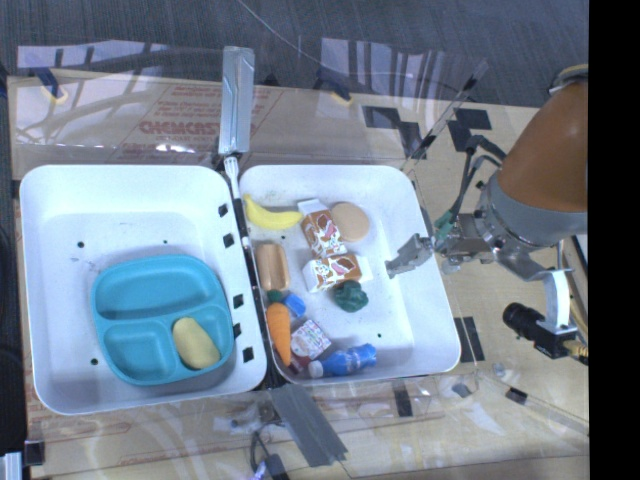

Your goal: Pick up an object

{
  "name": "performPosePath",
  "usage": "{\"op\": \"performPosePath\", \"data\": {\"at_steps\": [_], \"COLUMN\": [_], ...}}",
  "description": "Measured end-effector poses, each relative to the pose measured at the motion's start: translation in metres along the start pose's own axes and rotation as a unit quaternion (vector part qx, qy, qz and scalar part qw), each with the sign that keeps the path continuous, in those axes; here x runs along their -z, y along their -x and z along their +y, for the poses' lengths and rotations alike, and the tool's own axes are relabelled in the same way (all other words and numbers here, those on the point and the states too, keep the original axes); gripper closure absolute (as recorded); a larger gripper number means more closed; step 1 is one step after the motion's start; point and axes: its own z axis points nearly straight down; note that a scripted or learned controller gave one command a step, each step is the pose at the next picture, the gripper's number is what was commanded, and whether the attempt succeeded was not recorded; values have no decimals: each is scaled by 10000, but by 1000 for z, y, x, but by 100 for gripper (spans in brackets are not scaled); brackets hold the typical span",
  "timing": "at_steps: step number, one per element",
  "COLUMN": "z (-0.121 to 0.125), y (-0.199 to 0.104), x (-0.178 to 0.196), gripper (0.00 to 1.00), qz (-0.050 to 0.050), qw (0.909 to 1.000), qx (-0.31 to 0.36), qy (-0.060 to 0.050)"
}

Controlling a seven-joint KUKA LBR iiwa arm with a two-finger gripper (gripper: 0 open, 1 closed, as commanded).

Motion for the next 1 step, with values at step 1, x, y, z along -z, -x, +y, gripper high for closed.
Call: {"op": "performPosePath", "data": {"at_steps": [1], "z": [-6], "y": [-36], "x": [-169], "gripper": [0], "qz": [10], "qw": [9987], "qx": [519], "qy": [-3]}}
